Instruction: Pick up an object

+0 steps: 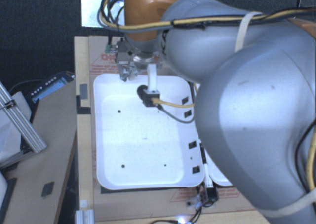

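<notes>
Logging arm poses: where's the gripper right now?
The gripper hangs over the far edge of the left bin, under the arm's orange band.

Claw (pixel 139 77) above left bin (pixel 106 168) far edge; arm (pixel 247 70) over right bin (pixel 219 178).

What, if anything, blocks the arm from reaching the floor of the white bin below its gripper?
Probably nothing, so likely yes. The gripper hangs above the far end of the white bin, with open space between them. A yellow cable trails beside it but seems slack.
</notes>
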{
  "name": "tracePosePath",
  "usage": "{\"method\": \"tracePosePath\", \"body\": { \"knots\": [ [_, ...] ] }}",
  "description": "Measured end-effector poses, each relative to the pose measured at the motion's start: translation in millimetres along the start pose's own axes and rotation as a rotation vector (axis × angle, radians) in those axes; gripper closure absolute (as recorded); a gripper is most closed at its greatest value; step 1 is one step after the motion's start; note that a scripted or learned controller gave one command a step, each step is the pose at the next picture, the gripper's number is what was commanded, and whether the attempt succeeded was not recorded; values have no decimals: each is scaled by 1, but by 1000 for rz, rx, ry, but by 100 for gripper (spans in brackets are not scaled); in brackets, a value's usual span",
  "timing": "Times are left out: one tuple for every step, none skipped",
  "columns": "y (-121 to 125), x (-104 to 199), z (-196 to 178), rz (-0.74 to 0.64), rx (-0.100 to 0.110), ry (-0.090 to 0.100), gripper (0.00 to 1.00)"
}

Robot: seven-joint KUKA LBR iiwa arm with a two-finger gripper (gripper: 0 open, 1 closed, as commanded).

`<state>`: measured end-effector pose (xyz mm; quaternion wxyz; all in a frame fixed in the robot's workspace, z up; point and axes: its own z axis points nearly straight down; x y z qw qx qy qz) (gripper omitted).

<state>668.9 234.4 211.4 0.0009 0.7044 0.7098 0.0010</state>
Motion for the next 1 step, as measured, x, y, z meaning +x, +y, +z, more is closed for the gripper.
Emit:
{"method": "tracePosePath", "body": {
  "knots": [
    [-39,0,-10,4,3,0,100]
  ]
}}
